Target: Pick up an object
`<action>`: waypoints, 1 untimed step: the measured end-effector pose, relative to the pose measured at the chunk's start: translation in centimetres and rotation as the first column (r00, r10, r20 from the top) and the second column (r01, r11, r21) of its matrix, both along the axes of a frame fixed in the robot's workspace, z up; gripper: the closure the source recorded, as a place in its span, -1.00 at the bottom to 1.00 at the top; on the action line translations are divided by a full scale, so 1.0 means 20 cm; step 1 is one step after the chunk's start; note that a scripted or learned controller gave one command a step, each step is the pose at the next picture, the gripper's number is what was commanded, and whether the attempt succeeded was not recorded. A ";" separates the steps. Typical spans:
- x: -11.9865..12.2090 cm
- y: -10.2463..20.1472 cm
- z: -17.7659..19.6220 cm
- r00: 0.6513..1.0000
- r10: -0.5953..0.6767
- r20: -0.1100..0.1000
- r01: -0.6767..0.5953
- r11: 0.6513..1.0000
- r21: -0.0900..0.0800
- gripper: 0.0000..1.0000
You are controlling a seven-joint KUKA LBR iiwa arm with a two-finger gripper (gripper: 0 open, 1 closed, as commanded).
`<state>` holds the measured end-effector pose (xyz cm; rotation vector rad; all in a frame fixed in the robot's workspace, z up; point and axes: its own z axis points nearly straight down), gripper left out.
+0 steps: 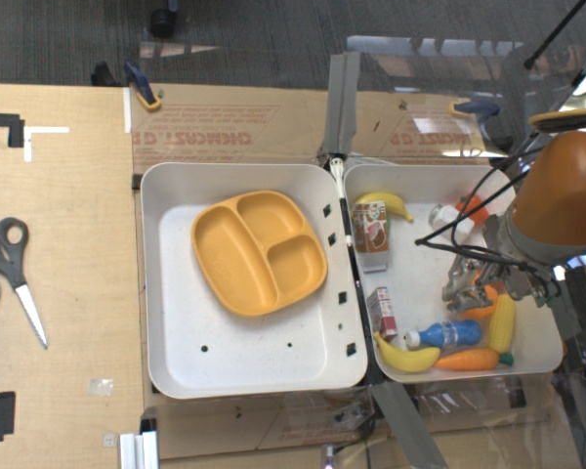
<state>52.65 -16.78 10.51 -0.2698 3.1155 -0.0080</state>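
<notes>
My gripper (466, 296) hangs low in the right bin (420, 262), under the orange wrist band, right over a cluster of toys. Below and beside it lie an orange carrot piece (479, 312), a yellow corn-like piece (502, 322), a blue bottle (447, 336), a yellow banana (407, 356) and a long orange carrot (467, 361). Further left are a small red packet (382, 312), a brown box (371, 228) and a second banana (385, 203). Nothing shows clearly between the fingers.
The left bin (176, 350) holds a yellow divided plate (260, 251). Scissors (18, 277) lie on the wooden bench at far left. Black cables run from the arm across the right bin's back right corner.
</notes>
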 end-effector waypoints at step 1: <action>0.06 0.15 0.61 0.994 -0.105 -0.009 0.105 0.994 0.004 1.00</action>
